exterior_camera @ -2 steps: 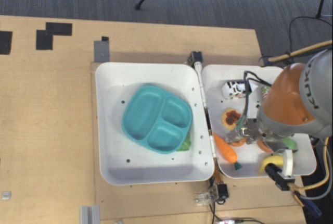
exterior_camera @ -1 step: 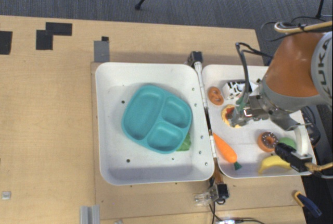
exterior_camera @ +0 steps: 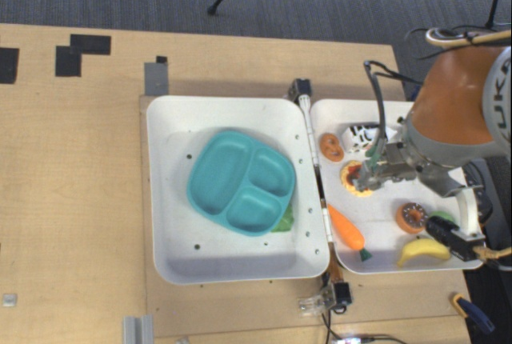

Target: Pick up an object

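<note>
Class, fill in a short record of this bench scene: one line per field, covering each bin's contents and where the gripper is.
left bin: teal divided plate, a green item peeking from under its lower right edge
right bin: carrot, banana, two small round orange items, a black-and-white item
gripper: low over the right bin, above a yellow-orange item
grasp: cannot be judged

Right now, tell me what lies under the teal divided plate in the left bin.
A green piece pokes out from under the teal divided plate's lower right edge. The plate hides the rest of it, so I cannot identify it.
</note>
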`<state>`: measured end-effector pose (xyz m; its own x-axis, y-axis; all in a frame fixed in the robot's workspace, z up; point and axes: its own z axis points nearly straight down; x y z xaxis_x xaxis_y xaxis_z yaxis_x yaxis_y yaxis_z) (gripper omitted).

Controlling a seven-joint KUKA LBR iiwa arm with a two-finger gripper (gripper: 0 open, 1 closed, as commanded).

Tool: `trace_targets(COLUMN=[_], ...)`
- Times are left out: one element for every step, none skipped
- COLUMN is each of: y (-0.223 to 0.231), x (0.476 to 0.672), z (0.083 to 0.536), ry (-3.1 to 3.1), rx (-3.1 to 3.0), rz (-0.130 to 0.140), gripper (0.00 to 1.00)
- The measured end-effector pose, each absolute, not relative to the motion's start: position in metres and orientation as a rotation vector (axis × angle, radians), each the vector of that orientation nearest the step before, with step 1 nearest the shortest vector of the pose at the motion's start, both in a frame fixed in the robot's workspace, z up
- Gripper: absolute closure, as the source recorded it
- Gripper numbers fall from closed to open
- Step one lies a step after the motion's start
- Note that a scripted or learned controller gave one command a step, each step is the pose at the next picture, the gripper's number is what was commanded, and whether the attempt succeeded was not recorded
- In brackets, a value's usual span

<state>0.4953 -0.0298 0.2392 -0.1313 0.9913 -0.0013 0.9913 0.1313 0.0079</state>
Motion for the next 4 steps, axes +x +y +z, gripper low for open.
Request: trace_targets(y=[-0.0463, -0.0463, -0.0463, -0.0463], x=[0.4869, 0.487, 0.487, 0.487], z=[0.1841, 0.1842, 0.1842, 0.1842], ry=[2.495, 2.495, 2.495, 2.495], rx=[1.907, 1.908, 1.908, 1.907], rz=[0.001, 0.002, 0.002, 0.002], gripper=[1.0, 0.0, 0.0, 0.0])
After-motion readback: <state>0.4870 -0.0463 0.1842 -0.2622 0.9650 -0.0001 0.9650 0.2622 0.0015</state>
